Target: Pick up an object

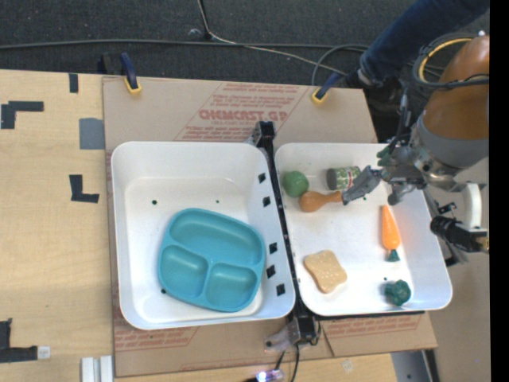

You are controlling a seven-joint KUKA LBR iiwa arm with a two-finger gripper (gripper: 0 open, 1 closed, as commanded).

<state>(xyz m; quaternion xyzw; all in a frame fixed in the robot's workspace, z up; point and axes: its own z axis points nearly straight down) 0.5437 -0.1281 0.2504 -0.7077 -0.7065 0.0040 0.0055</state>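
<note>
Landmark: the black divider [274, 213] where the two white bins meet; places below are given from it.
Teal tray [211, 258]: a sectioned plate with three compartments, lying flat in the left bin [127, 213], left of the divider toward the near end.
Toast slice [325, 270]: right of the divider, near it, at the near end of the right bin [421, 293].
Dark green piece [397, 292]: small and rounded, far right of the divider, by the right bin's near right corner.
Carrot [389, 229]: orange with a green tip pointing toward the near side, well right of the divider, lying flat on the bin floor.
Brown gourd-shaped piece [318, 201]: right of the divider, round end closest to it, narrow end pointing away toward the gripper.
Green ball [295, 183]: just right of the divider, touching or almost touching the brown piece on its far side.
Small can [343, 177]: green-labelled, lying on its side, farther right of the divider than the ball.
Gripper [358, 188]: dark, low over the right bin, right of the divider, just beside the can and the narrow end of the brown piece; whether its opening is wide or closed I cannot tell, and nothing can be seen held in it.
Arm [445, 134]: grey with an orange band, coming in from the far right.
Desk [48, 213]: wood-toned, with cardboard [231, 114] under the bins on the far side.
</note>
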